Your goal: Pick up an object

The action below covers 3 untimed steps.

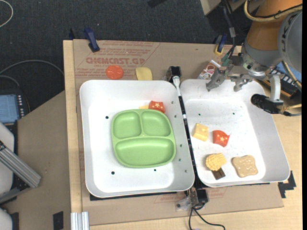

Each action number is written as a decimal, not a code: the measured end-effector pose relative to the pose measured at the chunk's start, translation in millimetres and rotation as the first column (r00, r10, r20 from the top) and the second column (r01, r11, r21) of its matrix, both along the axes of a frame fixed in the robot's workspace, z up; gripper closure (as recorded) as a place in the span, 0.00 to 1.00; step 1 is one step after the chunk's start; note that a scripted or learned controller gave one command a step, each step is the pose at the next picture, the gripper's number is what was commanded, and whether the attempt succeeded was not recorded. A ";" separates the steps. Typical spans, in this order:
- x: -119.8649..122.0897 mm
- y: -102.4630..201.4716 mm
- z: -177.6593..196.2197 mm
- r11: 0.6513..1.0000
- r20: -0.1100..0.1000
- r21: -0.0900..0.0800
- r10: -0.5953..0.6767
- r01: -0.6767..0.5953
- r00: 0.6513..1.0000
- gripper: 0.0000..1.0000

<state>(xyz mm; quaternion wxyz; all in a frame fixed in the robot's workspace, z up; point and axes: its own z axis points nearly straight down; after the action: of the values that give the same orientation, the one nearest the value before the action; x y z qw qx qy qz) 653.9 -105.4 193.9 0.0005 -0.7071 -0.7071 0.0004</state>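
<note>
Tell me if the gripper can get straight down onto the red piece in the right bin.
Probably yes. The red piece lies apart from the cheese wedge with nothing over it, and the gripper hangs open over the same bin's far edge.

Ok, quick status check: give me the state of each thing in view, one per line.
gripper: open, holding nothing, over the right bin's far edge
green plate: flat in the left bin, compartments bare
red piece: left bin, touching the plate's far rim
cheese wedge: lying in the right bin
red wedge: right bin, beside the cheese
corn: right bin, near edge
toast: flat, right bin
</note>
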 end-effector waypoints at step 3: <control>-106.5 -7.5 -98.7 1.000 0.003 -0.001 -0.002 0.002 1.000 1.00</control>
<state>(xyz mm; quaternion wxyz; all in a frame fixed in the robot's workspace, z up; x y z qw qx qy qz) 547.5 -113.0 95.3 -0.0006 -0.7079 -0.7064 -0.0004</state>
